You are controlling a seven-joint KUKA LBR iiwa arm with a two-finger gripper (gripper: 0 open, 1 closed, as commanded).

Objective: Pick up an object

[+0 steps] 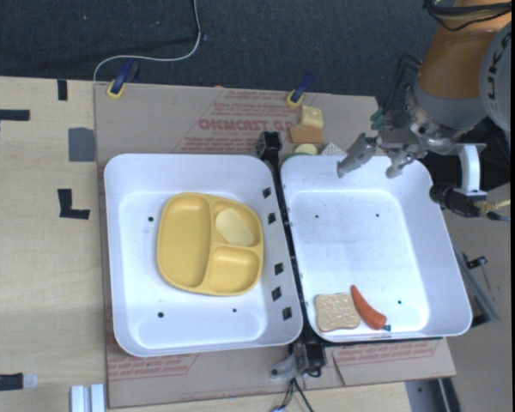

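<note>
The gripper [376, 163] hangs over the far rim of the right bin [429, 230], its two fingers [354, 160] spread apart with nothing between them. That reads as a waiting or approach pose: open and clear of the bin floor, so a descent can start anywhere inside.

The likely targets lie at the opposite, near end of that bin: a cracker [336, 312] lying flat and a carrot [368, 307] just beside it, touching or nearly so. Both sit close to the near wall, the cracker also near the wall shared with the left bin [129, 230]. That crowding matters. I judge there is little room for a finger on the wall side, and closing on one piece may nudge the other. The carrot's far side faces bare floor, the easier approach.

The middle of the right bin is wide open for travel. The left bin holds a yellow tray [189, 247], centred, well apart from its walls. Small blocks [307, 127] sit on the bench beyond the bins.
</note>
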